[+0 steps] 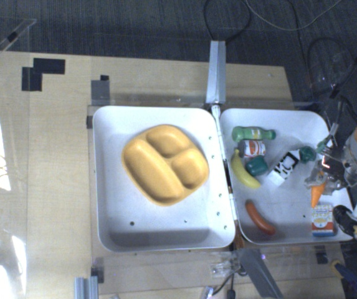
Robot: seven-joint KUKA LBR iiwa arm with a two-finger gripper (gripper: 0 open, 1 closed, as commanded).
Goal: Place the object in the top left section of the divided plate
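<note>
A yellow divided plate (166, 164) lies in the left white bin (109, 229), its three hollows holding nothing. The arm comes in at the right edge, and my gripper (325, 167) hangs over the right side of the right bin (290, 120). Just below it an orange carrot-like piece (316, 195) stands on the bin floor, close to the gripper; whether they touch is unclear. A white and black bottle (285, 164) lies just left of the gripper.
The right bin also holds a green bottle (253, 134), a small can (253, 148), a teal lump (257, 165), a banana (243, 172), a red sausage (260, 218) and a small carton (323, 221). A metal post (217, 73) stands between the bins at the back.
</note>
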